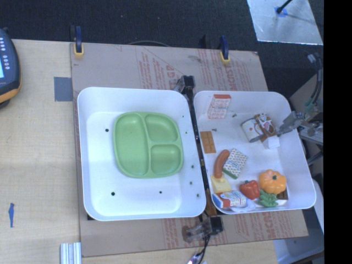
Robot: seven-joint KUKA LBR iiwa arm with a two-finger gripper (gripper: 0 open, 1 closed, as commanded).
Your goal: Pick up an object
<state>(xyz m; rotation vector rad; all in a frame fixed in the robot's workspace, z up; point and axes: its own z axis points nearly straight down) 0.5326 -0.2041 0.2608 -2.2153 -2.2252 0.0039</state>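
End effector (290, 123) sits by the small carton (257, 128); can't tell its grip, so I'd center before lifting.

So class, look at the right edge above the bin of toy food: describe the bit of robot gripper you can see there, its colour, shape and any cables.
Little of the gripper is in view: a slim grey metal finger pointing into the right bin, joined to a blocky grey metal body at the frame edge. Thin dark cables curve up behind it. Any markings are too small to tell.
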